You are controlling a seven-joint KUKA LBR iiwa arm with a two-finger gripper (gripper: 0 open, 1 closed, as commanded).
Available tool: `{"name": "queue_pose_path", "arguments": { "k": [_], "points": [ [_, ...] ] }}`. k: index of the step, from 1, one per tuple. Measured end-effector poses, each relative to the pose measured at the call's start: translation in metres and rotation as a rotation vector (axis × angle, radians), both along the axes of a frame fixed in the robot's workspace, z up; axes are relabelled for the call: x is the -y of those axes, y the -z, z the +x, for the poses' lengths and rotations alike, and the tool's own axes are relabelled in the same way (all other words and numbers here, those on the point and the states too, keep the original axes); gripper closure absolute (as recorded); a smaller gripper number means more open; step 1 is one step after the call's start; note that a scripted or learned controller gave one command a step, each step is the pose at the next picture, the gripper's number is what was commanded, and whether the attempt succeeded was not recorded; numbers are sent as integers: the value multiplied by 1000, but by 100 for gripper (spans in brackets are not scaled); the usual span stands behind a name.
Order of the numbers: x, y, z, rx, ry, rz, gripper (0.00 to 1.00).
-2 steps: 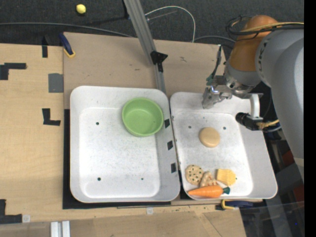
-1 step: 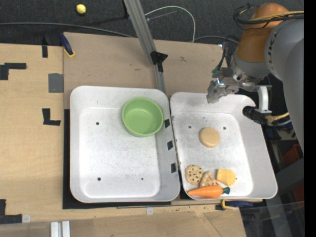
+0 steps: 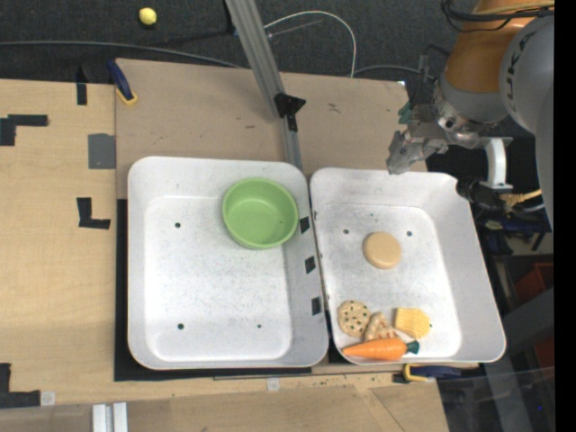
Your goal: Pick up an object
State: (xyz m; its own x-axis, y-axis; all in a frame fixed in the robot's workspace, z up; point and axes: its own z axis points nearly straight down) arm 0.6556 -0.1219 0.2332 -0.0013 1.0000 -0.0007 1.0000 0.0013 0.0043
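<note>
My gripper (image 3: 401, 157) hangs above the far rim of the right bin (image 3: 468, 241), with nothing visible between its fingers. In that bin lie a round tan biscuit (image 3: 382, 250) near the middle, a chocolate-chip cookie (image 3: 353, 317), a yellow cheese wedge (image 3: 413, 321) and an orange carrot (image 3: 378, 349) at the near edge. A green bowl (image 3: 260, 212) stands at the far right of the left bin (image 3: 180, 286).
A slanted metal pole (image 3: 261, 52) rises behind the bins. Cables loop across the brown board (image 3: 198, 106) behind. A small yellow ball (image 3: 148, 15) rests on the dark floor at the far left. The arm's orange band (image 3: 486, 52) fills the upper right.
</note>
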Motion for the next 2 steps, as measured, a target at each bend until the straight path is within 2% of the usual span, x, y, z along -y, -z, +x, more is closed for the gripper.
{"name": "queue_pose_path", "arguments": {
  "k": [1,2],
  "points": [
    [-44,-9,-21,-6,-3,2,100],
    [-88,-1,-53,-9,-3,2,100]
  ]
}}
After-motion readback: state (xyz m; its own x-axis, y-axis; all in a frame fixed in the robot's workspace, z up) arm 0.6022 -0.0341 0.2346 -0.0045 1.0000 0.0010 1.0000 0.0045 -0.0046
